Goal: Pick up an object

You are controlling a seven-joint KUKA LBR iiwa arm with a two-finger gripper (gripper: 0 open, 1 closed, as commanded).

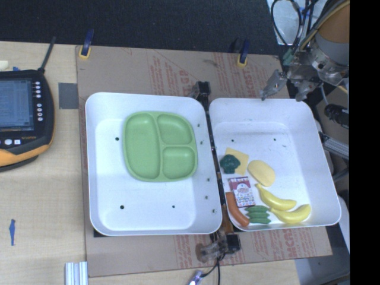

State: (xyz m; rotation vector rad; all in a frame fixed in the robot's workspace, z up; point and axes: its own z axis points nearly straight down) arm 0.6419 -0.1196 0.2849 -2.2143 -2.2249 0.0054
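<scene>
1. Candidate objects lie clustered in the near part of the right bin (309, 123): a banana (279, 202), a second yellow curved piece, likely another banana (294, 214), a pale yellow oval piece (261, 172), a yellow wedge (236, 157) touching a dark green lump (228, 164), a small red-and-white card or packet (241, 191), a sausage (236, 211) and a green pod (258, 214).
2. All of them rest on the bin floor; nothing is lifted.
3. The left bin (101, 159) holds a green divided plate (160, 145), lying flat.
4. The gripper (274, 88) hovers above the far rim of the right bin, well apart from the cluster. Its fingers look parted, with nothing between them.
5. Step in hand, by judgement: the approach, before any descent; no target is committed yet.
6. The next move calls for travel toward the near half of the bin, then a drop over one item. The oval piece stands freest; the sausage, pod and card lie crowded against each other and near the bin wall, so a grasp there risks a miss.
7. A handheld control pendant (21, 117) sits on the bench at far left.
</scene>
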